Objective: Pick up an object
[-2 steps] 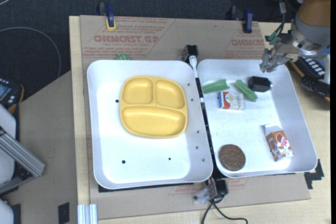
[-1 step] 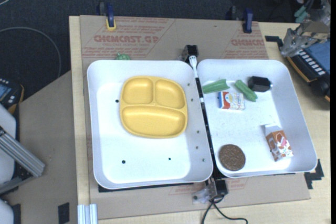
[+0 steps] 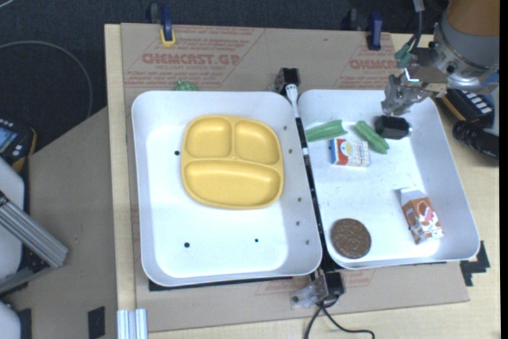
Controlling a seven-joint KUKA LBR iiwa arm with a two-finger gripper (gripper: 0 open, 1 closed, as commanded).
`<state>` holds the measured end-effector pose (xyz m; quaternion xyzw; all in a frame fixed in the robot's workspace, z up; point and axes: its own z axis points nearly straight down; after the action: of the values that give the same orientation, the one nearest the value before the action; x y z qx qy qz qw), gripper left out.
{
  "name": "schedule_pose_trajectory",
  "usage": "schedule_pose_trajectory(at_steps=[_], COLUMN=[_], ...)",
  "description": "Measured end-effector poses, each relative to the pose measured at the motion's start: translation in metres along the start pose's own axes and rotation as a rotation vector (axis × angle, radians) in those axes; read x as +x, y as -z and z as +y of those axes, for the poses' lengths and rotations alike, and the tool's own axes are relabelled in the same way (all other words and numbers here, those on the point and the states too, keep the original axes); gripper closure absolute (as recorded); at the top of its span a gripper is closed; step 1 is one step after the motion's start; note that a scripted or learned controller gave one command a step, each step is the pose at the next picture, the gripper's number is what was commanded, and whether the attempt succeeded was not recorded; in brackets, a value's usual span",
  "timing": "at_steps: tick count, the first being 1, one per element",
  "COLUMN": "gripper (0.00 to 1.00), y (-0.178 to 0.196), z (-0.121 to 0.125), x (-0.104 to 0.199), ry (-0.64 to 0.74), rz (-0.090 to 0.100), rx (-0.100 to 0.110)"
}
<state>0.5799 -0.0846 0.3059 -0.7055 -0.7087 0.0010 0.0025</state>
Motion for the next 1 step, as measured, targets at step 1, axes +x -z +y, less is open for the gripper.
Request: schedule_pose_trajectory(at_steps=[1], gripper=[1.00], y=[0.1357], z=[-0.0435], x=[0.0034], ry=[-0.002], rz=[-0.004], rx=[-0.020])
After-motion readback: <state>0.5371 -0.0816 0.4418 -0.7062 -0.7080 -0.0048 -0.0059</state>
